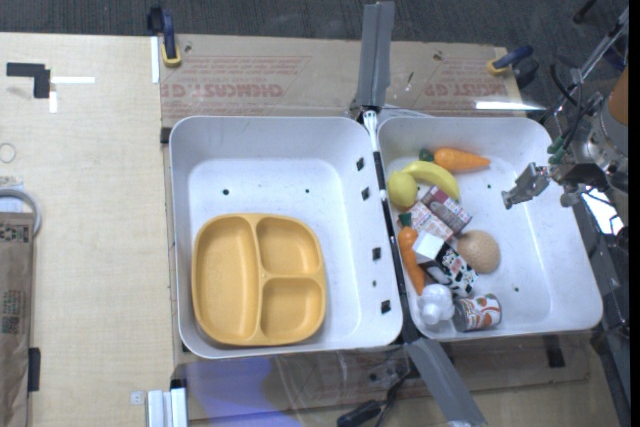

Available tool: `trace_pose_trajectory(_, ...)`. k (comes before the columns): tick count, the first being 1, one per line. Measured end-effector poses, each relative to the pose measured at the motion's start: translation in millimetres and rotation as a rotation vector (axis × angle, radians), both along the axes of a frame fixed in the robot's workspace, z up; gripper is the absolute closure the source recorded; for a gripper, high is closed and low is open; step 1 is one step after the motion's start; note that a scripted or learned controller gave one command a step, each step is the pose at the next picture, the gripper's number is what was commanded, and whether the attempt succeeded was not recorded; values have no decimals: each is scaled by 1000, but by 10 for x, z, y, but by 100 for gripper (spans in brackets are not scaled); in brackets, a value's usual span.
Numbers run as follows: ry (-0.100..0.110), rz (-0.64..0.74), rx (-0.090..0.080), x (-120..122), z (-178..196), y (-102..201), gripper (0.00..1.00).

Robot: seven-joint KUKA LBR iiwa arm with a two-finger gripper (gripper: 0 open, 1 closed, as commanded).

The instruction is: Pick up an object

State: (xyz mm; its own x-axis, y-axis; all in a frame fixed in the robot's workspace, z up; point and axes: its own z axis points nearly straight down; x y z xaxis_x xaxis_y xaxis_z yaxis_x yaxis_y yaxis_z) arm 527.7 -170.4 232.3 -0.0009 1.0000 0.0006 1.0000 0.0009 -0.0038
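Observation:
The right bin (540, 265) holds a heap of objects along its left side. An orange carrot (462, 158) lies at the top, with a yellow banana (432, 175) and a lemon (401, 189) just below it. Further down are a pink striped packet (443, 211), a second carrot (410, 260), a brown round item (478, 251), a black-and-white carton (455, 267), a pale ball (436, 303) and a red-and-white can (478, 312). My gripper (524, 186) hovers over the bin's bare right part, to the right of the heap and apart from it.
The left bin (270, 150) holds a yellow divided plate (260, 277) at its front. A grey divider post (375, 55) stands between the bins at the back. Cardboard lies behind the bins, and cables and arm parts crowd the right edge.

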Motion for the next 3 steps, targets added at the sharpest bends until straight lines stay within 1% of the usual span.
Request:
trace_pose_trajectory(1, -22, -125, -1, 32, -1157, 214, 0)
trace_pose_trajectory(2, -2, -308, -2, 387, -1365, -163, 0)
trace_pose_trajectory(3, -1, -408, 4, 441, -1402, -261, 0)
